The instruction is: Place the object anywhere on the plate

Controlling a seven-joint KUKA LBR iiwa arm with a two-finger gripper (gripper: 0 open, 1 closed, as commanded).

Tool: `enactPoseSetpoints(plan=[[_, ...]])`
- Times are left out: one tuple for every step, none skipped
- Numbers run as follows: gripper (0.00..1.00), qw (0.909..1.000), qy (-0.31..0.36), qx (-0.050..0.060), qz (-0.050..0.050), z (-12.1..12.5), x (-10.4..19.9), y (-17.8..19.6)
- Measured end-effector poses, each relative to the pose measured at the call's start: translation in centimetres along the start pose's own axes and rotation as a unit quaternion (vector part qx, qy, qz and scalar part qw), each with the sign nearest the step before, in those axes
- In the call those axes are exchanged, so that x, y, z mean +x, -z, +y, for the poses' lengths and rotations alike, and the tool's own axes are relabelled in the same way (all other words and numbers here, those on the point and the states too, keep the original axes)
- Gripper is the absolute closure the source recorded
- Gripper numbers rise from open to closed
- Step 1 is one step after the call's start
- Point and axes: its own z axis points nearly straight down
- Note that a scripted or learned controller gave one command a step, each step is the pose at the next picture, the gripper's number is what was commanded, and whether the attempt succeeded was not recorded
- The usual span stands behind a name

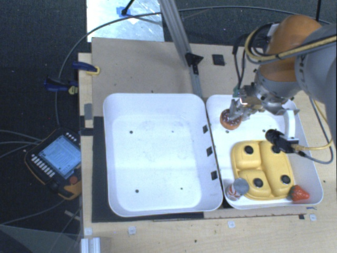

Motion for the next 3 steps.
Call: enactPoseSetpoints(plan=[[1.00, 1.0000, 0.000, 0.001, 0.000, -2.1, 5.9, -0.1], [1.00, 1.0000, 0.001, 0.000, 0.001, -3.9, 11.1, 1.4], [1.00, 1.0000, 0.000, 0.001, 0.000, -6.0, 15.6, 1.6]])
